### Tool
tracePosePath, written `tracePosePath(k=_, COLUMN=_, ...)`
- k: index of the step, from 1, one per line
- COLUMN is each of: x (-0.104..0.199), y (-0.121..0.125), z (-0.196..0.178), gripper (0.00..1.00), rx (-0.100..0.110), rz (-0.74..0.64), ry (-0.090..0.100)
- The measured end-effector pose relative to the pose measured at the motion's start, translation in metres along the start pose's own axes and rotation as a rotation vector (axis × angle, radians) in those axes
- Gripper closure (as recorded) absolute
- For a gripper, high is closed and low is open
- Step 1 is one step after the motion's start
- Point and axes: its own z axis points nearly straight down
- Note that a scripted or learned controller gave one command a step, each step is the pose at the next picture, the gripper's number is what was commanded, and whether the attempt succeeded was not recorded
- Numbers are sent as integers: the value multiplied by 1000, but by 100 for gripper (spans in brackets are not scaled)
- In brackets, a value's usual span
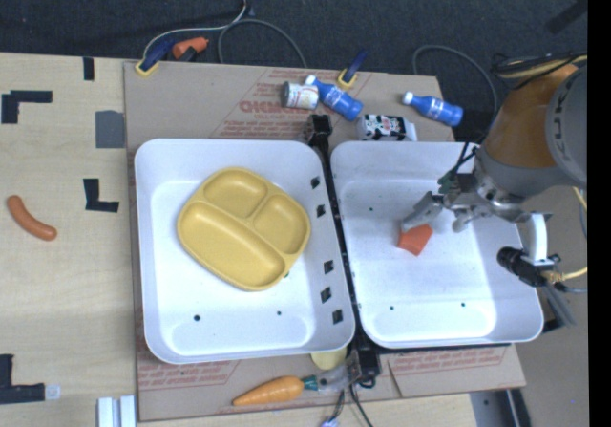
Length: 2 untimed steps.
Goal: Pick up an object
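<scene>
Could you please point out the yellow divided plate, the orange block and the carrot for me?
yellow divided plate [243,227]: camera view, centre ridge.
orange block [414,241]: camera view, top face.
carrot [267,392]: camera view, mid-body.

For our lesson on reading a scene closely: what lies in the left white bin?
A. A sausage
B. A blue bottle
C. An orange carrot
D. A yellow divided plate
D: the yellow divided plate rests inside the left bin. The blue bottles, carrot and sausage all lie outside both bins.
</scene>
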Motion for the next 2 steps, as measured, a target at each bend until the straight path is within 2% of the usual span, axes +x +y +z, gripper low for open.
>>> tracePosePath(k=1, x=30, y=4, z=48, gripper=0, rx=-18, rz=-5, ry=-6)
tracePosePath(k=2, x=29, y=5, z=35, gripper=100, rx=-22, rz=-4, ry=-6)
